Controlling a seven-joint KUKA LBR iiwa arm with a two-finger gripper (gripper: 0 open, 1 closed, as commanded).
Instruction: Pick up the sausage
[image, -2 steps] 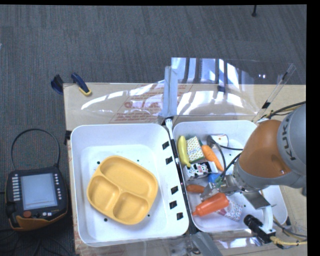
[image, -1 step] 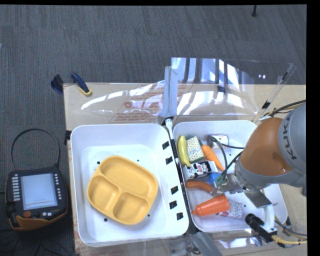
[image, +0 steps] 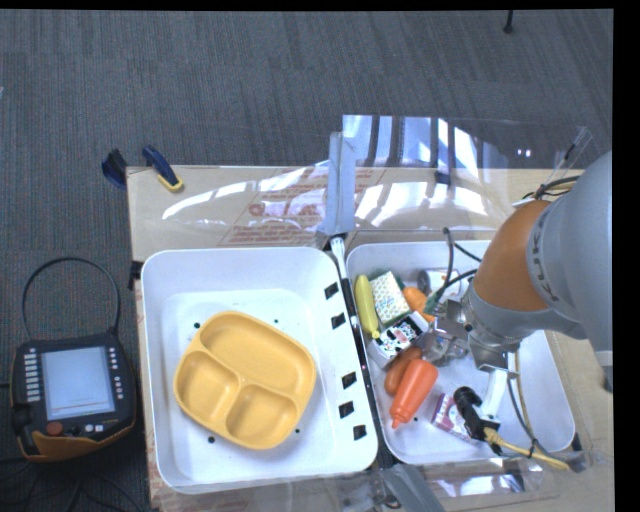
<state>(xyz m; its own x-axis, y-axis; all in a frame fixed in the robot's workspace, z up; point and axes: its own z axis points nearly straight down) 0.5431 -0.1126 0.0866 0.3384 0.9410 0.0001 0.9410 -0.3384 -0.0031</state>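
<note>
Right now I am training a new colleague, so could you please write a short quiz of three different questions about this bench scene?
1. True or false: the yellow divided plate lies in the left bin.
2. Which lies nearest the gripper? A) the orange carrot B) the blue clamp C) the teach pendant
3. Fill in: the yellow banana lies in the ____ bin, along the divider.

Key: 1 true; 2 A; 3 right.
</note>
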